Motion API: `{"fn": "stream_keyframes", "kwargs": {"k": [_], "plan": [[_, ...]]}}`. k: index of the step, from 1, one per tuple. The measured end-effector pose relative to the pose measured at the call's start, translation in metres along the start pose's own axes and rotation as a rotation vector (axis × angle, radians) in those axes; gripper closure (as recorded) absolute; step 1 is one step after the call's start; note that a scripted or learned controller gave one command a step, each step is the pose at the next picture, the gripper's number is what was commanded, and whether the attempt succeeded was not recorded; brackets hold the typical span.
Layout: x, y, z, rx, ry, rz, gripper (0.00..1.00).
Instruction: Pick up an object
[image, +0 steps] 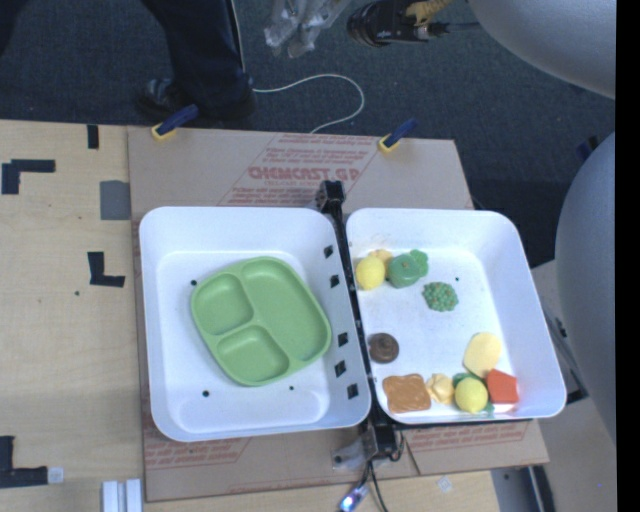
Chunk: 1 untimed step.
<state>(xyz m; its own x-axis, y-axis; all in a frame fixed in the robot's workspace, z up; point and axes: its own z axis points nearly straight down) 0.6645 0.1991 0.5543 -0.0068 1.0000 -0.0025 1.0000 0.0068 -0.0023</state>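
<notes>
The small toys lie in the right bin (520, 250): a yellow lemon (370, 272) touching a green toy (407, 267) at the far left, a rough green piece (439, 295) just beside them, and a brown disc (383, 347) nearer. A yellow oval piece (483, 352) has its long axis slanting from near left to far right. Along the near wall are a brown toast-like square (406, 393), a yellow ball (471, 395) and a red block (502, 387). A green divided plate (262, 320) lies in the left bin (160, 300). The pincer (300, 28) is a blurred grey shape at the far edge, well apart from all toys. I cannot tell if it is open or closed.
</notes>
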Motion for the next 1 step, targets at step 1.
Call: {"fn": "stream_keyframes", "kwargs": {"k": [1], "plan": [[0.0216, -0.0297, 0.0208, 0.002, 0.002, 0.003, 1.00]]}}
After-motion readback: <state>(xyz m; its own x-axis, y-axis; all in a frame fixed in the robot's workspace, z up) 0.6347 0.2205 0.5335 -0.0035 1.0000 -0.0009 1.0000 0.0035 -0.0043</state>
